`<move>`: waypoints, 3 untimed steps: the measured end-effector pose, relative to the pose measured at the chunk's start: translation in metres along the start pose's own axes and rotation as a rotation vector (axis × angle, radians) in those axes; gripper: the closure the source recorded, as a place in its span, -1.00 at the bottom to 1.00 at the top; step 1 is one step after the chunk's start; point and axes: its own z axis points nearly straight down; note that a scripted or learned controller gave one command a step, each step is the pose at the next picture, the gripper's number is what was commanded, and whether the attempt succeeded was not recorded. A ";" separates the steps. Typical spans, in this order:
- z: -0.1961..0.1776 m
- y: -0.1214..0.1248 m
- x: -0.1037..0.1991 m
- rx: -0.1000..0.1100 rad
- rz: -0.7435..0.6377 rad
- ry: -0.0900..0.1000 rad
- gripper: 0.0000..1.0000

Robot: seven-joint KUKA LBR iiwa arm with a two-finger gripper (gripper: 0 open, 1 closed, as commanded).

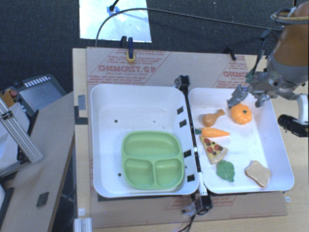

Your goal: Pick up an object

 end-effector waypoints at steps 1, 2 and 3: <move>-0.006 0.002 0.000 -0.012 -0.002 -0.001 -1.00; 0.055 0.005 -0.003 -0.008 0.000 -0.001 -1.00; 0.113 0.009 0.005 -0.008 -0.001 0.000 -1.00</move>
